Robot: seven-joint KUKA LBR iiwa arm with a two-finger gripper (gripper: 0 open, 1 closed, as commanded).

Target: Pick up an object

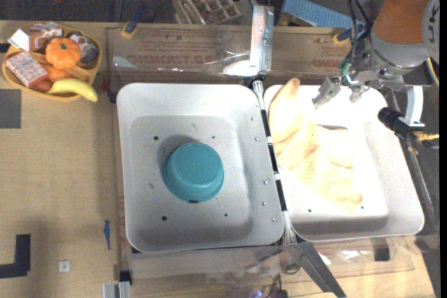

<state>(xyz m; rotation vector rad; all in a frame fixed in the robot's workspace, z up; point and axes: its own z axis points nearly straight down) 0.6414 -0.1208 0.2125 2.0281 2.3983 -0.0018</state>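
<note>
A teal bowl point(194, 172) lies upside down in the middle of the left bin point(140, 108). A pale yellow, limp cloth-like thing point(307, 150) sprawls across the right bin point(398, 213), from its back left corner toward the front. My gripper point(340, 93) hangs over the back of the right bin, just right of the cloth's upper tip. Its two fingers are spread apart and it is open, with nothing between them.
A basket point(14, 73) holding toy fruit, a banana and small boxes sits on the bench at far left. A cardboard wall point(174, 52) with clear plastic runs behind the bins. Cables and crates lie beyond it.
</note>
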